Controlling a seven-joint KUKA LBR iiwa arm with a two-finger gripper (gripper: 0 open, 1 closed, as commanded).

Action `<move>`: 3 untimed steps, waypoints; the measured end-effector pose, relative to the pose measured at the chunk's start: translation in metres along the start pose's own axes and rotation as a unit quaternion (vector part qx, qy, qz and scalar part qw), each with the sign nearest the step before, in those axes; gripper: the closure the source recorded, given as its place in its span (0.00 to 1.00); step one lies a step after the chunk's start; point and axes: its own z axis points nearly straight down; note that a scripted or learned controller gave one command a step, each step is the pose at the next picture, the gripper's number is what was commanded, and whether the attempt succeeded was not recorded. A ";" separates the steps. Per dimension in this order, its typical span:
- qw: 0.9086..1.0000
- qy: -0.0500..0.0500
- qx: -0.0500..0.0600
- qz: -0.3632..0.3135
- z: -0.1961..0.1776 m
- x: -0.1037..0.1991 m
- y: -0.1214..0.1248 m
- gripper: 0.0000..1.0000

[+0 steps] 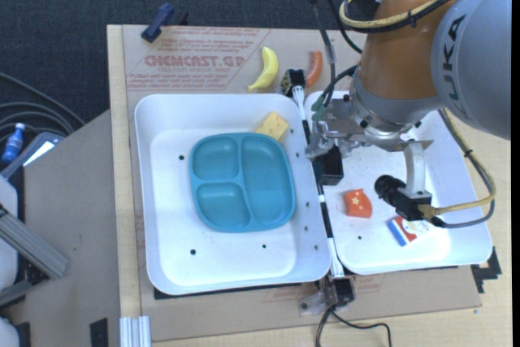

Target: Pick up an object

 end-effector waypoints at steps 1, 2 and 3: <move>1.000 -0.001 -0.002 0.001 -0.011 -0.063 0.084 1.00; 1.000 -0.001 -0.003 0.000 0.014 -0.028 0.108 1.00; 1.000 -0.001 0.000 0.001 -0.002 -0.059 0.083 1.00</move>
